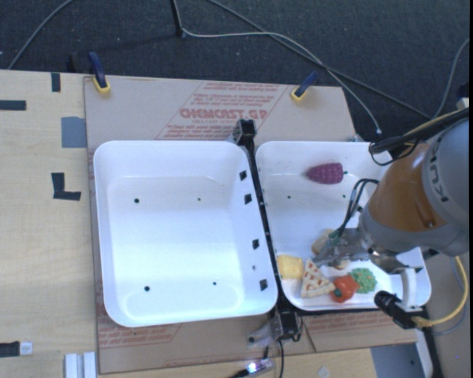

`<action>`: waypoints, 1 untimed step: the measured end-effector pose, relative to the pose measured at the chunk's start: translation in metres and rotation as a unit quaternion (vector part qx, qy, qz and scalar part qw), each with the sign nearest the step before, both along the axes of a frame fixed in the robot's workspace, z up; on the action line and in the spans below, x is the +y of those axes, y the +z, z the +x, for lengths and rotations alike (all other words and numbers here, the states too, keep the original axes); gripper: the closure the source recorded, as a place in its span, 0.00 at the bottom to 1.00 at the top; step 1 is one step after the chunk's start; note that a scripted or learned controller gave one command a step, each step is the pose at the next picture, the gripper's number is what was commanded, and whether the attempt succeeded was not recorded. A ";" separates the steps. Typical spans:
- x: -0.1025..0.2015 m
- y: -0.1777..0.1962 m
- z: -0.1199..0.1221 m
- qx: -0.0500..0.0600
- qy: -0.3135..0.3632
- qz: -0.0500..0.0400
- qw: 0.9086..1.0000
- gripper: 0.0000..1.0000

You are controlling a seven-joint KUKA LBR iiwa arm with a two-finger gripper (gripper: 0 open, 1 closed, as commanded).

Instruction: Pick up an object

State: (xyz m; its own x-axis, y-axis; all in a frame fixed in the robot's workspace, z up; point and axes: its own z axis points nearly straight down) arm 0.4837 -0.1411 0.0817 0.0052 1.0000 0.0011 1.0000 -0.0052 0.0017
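Reaching in from three o'clock, the gripper (335,252) sits low in the right bin (288,160), among the toys at its near end. I cannot tell from here whether the jaws are parted or closed: they are small, dark and blurred, and the grey arm (426,203) with its orange band (402,195) covers the wrist behind them. Something pale lies right at the gripper tip, too indistinct for me to name.

Objects relative to the gripper:
- yellow block (290,268), at about eight o'clock, near;
- waffle-patterned wedge (315,282), at about seven o'clock, just beside;
- red piece (344,288), at six o'clock, touching the wedge;
- green knobbly piece (364,279), at about four o'clock, beside the red one;
- purple grape cluster (325,173), at twelve o'clock, well apart, lying alone near the far wall.

Count: five distinguishable toys, one of each kind, all in the right bin. Two white bins in all; the left bin (102,211) adjoins the right along a black-clipped divider (256,211). The arm hides the right bin's three o'clock wall.
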 end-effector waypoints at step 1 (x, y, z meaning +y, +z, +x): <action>0.048 0.098 0.009 -0.003 0.006 0.000 1.000 1.00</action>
